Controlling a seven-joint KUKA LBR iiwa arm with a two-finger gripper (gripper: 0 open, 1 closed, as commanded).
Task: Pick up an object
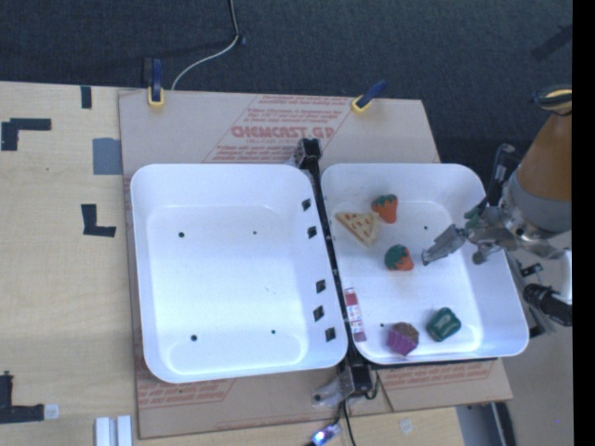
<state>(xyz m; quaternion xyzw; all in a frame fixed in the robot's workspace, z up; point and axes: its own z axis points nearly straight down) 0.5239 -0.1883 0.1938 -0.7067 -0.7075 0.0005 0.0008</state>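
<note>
I am working at the approach step of the pick: nothing is lifted yet, and every candidate object is lying on the floor of the right bin [483,189]. My gripper [437,253] is reaching in from the right edge, over the middle of that bin, at a slant.

Objects available in the right bin:
- A red and green strawberry toy [400,258], just beside my gripper tip on its left. This is the nearest candidate.
- A second red and green toy [386,208], near the far wall.
- A tan wedge [357,226], close to the divider between the bins.
- A purple block [403,339] and a dark green block [443,324], both near the front wall and near each other.

The left bin [149,249] is not involved in this step.

Tool state: the tip is appearing as a single dark slanted shape, and I cannot tell whether it is open or closed. I am seeing nothing gripped. Whether the tip is touching the strawberry toy or hovering above the bin floor also cannot be determined from this angle.

Next move, as I judge it: I need to shift slightly left to centre over the strawberry toy, descend until it sits within the grip, close, then lift. The toy looks small and rounded, so an off-centre closure is likely to push it aside.
</note>
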